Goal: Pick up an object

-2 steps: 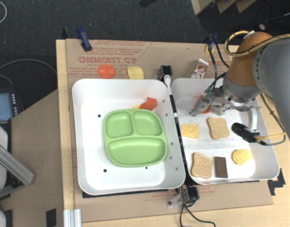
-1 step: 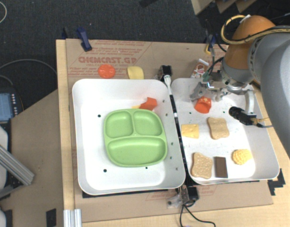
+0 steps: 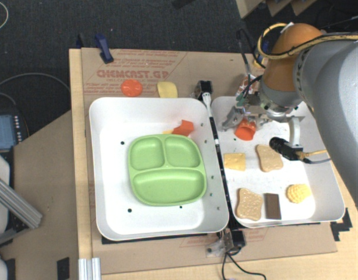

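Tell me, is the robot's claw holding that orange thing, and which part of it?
Cannot tell. The gripper is right over the orange piece in the right bin, but its hold, if any, is hidden.

Robotics lab: cardboard-topped bench (image 3: 138,69), loose cables (image 3: 237,264), aluminium framing (image 3: 16,206).

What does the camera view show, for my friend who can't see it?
The robot's tool is down in the right bin, right at an orange toy. Near it lie a yellow cheese square, two bread slices, a brown bar and a round cracker. The left bin has a green divided plate and an orange piece.
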Robot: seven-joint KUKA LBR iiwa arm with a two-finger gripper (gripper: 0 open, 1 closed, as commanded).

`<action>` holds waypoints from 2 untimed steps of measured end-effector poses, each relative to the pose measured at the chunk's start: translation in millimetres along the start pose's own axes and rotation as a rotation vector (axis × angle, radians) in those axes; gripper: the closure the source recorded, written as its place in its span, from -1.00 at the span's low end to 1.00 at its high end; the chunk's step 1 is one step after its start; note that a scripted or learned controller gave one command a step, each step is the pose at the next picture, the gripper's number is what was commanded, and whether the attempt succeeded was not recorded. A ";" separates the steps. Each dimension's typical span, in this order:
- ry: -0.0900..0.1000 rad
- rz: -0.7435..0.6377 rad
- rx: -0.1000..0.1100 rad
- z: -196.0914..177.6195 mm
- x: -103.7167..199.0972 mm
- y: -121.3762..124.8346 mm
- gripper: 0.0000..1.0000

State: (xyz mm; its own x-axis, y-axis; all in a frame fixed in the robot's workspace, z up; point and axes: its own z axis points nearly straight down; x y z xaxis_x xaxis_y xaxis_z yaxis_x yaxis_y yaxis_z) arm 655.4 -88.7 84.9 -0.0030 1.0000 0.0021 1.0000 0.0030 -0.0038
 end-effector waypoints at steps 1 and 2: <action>-0.002 0.002 -0.001 -0.1 -3.1 -0.3 -1.00; -0.002 0.001 -0.001 -0.1 -3.0 -0.3 -1.00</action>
State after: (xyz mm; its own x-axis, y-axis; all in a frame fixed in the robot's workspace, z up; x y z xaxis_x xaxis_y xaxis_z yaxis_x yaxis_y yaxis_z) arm 655.2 -91.7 85.0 -0.0015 1.0000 0.0004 1.0000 0.0015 -0.0027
